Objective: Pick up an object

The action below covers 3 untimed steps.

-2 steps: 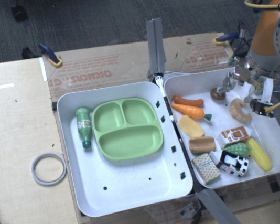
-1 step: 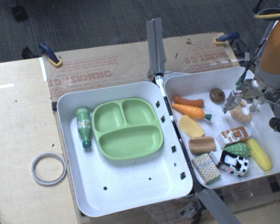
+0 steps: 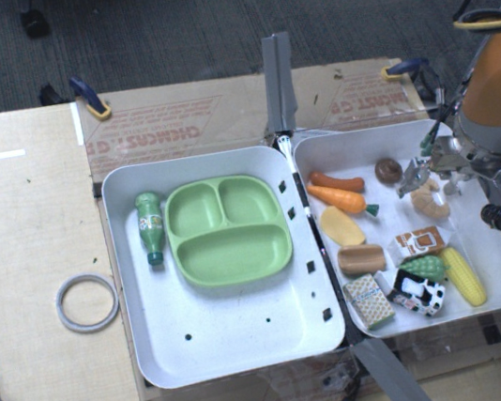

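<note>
The tabletop (image 3: 20, 243) was pale wood and carried two white bins side by side. The left bin (image 3: 236, 340) held a green tray (image 3: 228, 230) with three parts, and a green bottle (image 3: 149, 227) lay just beside the tray's left edge. The right bin (image 3: 486, 246) was full of toy food. The grey arm (image 3: 498, 96) with its orange band reached in over the bin's right side. Two orange carrots (image 3: 336, 191) lay near the bin's left wall, with a yellow piece (image 3: 341, 226) and a hot dog (image 3: 361, 258) below them. A corn cob (image 3: 463, 276) lay near the front right corner. The claw (image 3: 424, 170) hung close over a small tan toy (image 3: 430, 204), beside a brown ball (image 3: 388, 170). I could not tell how wide the claw was.
</note>
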Tool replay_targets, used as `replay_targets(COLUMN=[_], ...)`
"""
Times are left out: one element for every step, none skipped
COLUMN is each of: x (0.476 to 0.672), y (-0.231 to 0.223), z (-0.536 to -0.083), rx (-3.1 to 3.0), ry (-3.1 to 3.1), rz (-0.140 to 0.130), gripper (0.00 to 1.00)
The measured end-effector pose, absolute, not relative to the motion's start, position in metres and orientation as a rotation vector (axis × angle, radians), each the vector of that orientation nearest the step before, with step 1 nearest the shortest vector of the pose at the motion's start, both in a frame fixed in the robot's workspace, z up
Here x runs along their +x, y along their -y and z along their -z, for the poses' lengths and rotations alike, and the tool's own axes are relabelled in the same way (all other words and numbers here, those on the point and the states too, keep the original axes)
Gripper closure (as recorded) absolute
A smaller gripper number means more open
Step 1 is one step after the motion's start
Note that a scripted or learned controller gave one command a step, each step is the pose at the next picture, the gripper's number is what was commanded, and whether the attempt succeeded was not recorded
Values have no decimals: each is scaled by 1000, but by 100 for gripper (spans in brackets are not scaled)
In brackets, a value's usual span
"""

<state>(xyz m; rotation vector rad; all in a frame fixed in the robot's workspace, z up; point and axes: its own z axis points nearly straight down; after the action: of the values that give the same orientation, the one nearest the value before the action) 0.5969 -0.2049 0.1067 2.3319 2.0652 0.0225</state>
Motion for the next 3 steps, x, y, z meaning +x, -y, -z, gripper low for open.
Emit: replay_targets(x=[610, 606, 600], y=[204, 204, 195], z=[-107, -107, -105], rx=[2410, 2367, 2323], ry=[-1977, -2025, -2074], rz=[-22, -21, -17], gripper=[0, 0, 0])
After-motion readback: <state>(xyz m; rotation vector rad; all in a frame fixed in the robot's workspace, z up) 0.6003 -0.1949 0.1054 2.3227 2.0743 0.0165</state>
